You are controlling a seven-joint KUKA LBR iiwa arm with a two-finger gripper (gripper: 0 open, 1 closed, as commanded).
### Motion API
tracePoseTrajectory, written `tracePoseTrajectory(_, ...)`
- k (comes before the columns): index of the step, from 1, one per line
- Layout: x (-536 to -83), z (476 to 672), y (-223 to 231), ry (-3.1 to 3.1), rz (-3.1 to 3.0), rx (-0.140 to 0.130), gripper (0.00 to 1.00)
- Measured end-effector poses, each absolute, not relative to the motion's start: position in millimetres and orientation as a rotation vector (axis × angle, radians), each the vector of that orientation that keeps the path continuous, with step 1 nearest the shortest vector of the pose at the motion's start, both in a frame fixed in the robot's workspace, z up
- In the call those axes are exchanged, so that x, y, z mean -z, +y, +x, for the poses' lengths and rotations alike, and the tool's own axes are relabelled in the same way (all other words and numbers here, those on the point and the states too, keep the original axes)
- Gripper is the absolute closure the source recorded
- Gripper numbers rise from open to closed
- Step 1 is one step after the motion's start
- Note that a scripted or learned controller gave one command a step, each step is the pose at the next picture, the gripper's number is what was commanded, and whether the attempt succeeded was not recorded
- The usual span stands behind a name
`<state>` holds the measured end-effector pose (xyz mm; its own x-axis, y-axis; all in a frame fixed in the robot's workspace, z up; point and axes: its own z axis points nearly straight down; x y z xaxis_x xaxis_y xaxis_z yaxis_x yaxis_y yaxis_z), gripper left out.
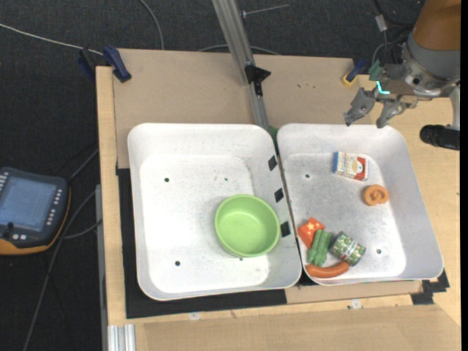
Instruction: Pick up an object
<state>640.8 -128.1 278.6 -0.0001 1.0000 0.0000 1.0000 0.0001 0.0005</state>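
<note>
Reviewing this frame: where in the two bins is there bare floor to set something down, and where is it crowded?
Left bin: bare floor left of and behind the green bowl. Right bin: a free patch in the middle, between the small carton, the orange piece and the near cluster. Crowded: the near-left corner, around the can.

a lime green bowl (pixel 248 225) sits in a white bin (pixel 146 196) speckled with grey.

Smooth matt plastic green bowl (pixel 247 225); speckled glossy white bins (pixel 146 196); matt wood-like bench (pixel 190 86); brushed metal pole (pixel 234 28).
</note>
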Motion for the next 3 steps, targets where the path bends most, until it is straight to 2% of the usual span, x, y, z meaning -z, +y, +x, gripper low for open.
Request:
tracePoseTrajectory(1,-278.6,640.8,-128.1,2.221,2.221,-0.001,0.00)
tracePoseTrajectory(3,-168.7,643.6,-119.9,2.225,2.224,0.005,0.00)
